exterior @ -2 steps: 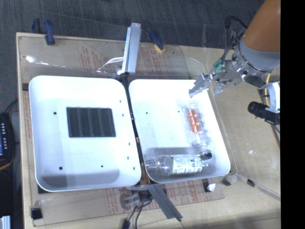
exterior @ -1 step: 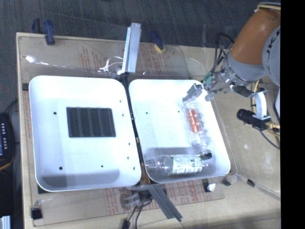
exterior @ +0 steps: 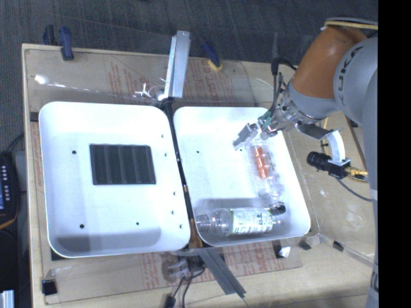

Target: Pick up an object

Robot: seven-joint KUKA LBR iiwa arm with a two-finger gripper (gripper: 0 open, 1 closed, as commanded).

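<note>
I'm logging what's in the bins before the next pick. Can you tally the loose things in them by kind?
Clear bottles: 2, one lying along the near wall of the right bin, one with an orange insert by that bin's right wall
Black ribbed pads: 1, flat in the left bin
Total: 3

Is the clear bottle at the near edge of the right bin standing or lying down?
Lying down: the clear bottle rests on its side along the right bin's near wall.
</note>
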